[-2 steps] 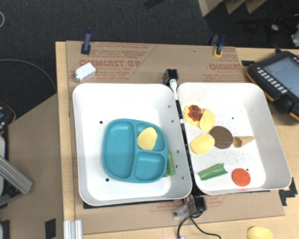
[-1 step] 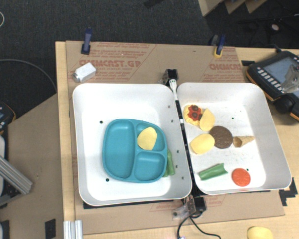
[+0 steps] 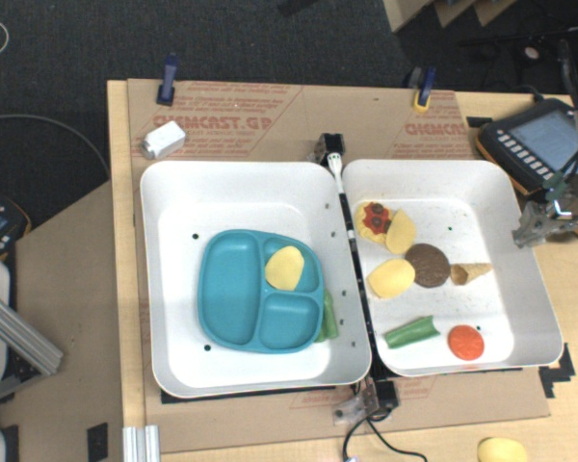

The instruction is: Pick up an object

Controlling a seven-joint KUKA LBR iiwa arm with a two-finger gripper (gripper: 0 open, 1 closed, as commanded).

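The right bin point(image 3: 491, 195) holds several toy foods. A red and yellow piece point(image 3: 374, 218) and a yellow wedge point(image 3: 402, 231) lie near its far left. A brown round piece point(image 3: 428, 265) touches a yellow lemon-like piece point(image 3: 391, 279) and a tan cone point(image 3: 472, 273). A green pod point(image 3: 409, 331) and an orange-red ball point(image 3: 465, 343) lie near the front wall. In the left bin point(image 3: 173, 210) sits a teal divided plate point(image 3: 233, 296) with a yellow piece point(image 3: 284, 268) in its upper right compartment. A green strip point(image 3: 328, 318) lies against the plate's right edge.
A grey metal bracket point(image 3: 538, 223) sits at the right bin's right rim, below a black pendant point(image 3: 535, 142). A small white block point(image 3: 164, 140) lies on the cardboard behind the left bin. Blue clamps point(image 3: 167, 69) point(image 3: 424, 87) hold the board's far edge. A yellow object point(image 3: 502, 449) lies outside, front right.
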